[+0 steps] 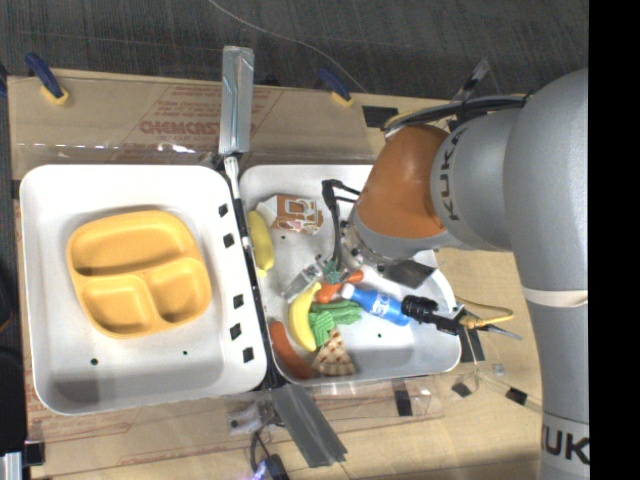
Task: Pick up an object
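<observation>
Nearest us, the grey arm (pixel 530 168) with its orange band comes in from the right of the frame and bends down into the right bin (pixel 400 348). Going left to right, the left bin (pixel 40 268) holds a yellow divided tray (pixel 140 268). The right bin holds the pickable clutter:
- a small yellow piece (pixel 262 240) by its left wall
- a red sausage (pixel 283 351) in its lower left corner
- a brown-and-white packet (pixel 297 213) in its upper part
- a banana (pixel 302 318)
- a green toy (pixel 337 318)
- a lattice wedge (pixel 335 356)
- an orange carrot (pixel 335 293)
- a blue tube (pixel 380 303)

We see the gripper (pixel 335 266) low over the pile, just above the carrot. The wrist mostly hides it, so we cannot tell whether it is spread, closed or pinching anything.
</observation>
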